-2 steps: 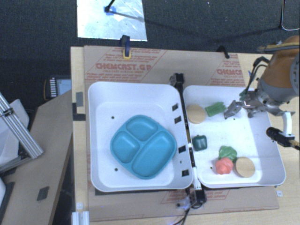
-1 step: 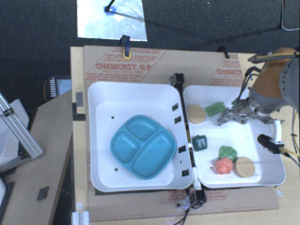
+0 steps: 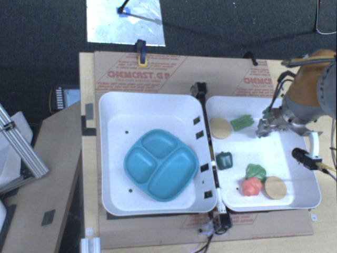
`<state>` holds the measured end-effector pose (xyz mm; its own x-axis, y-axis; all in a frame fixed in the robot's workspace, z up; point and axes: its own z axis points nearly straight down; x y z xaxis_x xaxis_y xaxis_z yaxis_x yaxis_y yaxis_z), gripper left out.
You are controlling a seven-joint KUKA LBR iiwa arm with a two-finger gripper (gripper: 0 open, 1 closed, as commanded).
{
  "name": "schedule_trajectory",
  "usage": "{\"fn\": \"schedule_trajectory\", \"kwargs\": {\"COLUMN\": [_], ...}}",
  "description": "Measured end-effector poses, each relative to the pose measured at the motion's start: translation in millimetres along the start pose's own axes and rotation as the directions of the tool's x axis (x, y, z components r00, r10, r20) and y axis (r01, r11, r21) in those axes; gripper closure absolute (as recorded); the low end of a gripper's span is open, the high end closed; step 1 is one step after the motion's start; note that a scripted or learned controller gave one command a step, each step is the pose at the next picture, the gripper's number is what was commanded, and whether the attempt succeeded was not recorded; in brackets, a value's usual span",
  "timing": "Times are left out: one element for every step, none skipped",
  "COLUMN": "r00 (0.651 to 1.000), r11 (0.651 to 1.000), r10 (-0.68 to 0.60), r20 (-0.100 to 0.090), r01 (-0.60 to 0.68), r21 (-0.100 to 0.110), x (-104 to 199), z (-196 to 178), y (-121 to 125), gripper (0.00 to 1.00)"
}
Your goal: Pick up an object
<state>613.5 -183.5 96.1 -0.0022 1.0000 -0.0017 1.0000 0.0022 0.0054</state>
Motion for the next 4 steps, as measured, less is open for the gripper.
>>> {"fn": "schedule_trajectory", "kwargs": {"r00": [1.0, 1.0, 1.0, 1.0], "r11": [1.0, 1.0, 1.0, 1.0], "r10": [0.001, -0.002, -0.002, -0.005], "r20": [0.001, 0.0, -0.001, -0.002], "r01": [-0.001, 0.002, 0.002, 0.005], "r21": [-0.002, -0.001, 0.001, 0.005], "x": [-5, 2, 2, 52], "z": [-64, -123, -138, -128], "y": [1, 8, 9, 5], "gripper": [1.0, 1.0, 1.0, 1.0]}}
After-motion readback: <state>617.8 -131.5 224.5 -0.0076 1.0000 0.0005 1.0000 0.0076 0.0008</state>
